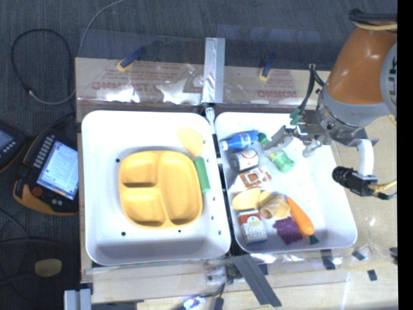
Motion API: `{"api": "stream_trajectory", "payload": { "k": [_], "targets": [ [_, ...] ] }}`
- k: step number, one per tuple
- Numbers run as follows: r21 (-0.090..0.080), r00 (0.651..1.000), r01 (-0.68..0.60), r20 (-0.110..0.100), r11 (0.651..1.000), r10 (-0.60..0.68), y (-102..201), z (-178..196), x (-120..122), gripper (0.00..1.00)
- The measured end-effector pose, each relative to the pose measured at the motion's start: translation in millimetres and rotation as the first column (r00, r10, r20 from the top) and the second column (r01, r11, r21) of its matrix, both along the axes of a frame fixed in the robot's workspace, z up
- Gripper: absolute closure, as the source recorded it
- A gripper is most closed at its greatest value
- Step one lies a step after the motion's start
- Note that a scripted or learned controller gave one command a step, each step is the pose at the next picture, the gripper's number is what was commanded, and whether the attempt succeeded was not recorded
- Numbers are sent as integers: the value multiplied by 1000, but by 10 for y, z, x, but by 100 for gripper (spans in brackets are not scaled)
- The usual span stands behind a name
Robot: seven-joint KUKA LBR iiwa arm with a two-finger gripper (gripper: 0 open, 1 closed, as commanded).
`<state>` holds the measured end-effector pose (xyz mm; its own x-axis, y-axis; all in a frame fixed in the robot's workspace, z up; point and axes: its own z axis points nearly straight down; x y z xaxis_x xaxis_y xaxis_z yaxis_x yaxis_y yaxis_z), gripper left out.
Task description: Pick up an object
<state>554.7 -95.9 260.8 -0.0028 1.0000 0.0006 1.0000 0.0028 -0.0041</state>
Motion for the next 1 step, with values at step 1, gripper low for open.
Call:
{"api": "stream_trajectory", "payload": {
  "k": [1],
  "targets": [
    [0,990,-143,1,990,143,-498,-295,-704,0]
  ]
}}
